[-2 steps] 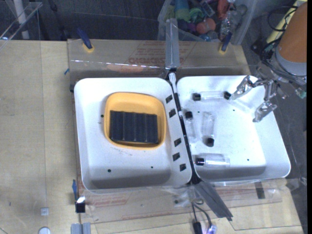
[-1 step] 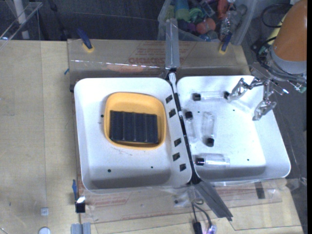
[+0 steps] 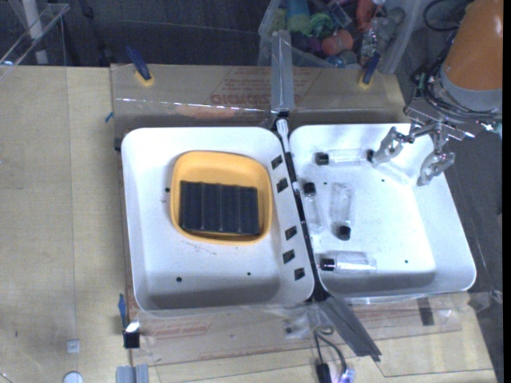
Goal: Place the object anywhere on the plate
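Note:
A yellow plate (image 3: 182, 171) sits in the left bin (image 3: 148, 238). A black ribbed rectangular object (image 3: 220, 208) lies flat on it, filling most of the plate's middle. My gripper (image 3: 409, 156) hangs over the far right part of the right bin (image 3: 435, 238), well apart from the plate. Its two fingers (image 3: 388, 145) are spread open, and nothing is between them. The orange band of the arm shows at the upper right.
Several clear vials with black caps lie in the right bin: one (image 3: 342, 157) near the back just left of the gripper, one (image 3: 341, 204) in the middle, one (image 3: 350, 262) at the front. A divider wall (image 3: 291, 214) separates the bins. A clutter box (image 3: 335, 14) stands behind.

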`<action>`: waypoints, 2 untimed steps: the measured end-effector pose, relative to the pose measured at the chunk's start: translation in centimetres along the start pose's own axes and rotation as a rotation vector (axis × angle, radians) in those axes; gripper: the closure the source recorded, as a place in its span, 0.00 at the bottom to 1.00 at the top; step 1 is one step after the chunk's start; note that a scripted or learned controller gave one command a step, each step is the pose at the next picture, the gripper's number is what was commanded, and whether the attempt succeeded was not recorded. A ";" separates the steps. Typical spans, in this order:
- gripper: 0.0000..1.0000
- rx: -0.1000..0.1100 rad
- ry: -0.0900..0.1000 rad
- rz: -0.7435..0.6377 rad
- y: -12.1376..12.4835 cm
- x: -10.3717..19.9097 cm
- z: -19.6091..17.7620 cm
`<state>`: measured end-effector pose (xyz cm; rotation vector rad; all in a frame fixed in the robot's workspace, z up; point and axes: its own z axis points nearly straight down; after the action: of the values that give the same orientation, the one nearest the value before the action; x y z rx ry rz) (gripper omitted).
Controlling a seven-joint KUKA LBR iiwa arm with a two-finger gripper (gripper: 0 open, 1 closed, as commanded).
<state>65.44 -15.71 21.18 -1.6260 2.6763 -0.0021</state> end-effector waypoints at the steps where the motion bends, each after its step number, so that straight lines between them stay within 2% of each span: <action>1: 0.00 -0.001 -0.001 -0.277 -1.5 0.0 0.3; 2: 0.00 -0.006 0.000 -0.579 -0.2 -0.2 -0.8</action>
<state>65.72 -15.66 21.96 -2.3251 2.1031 0.0016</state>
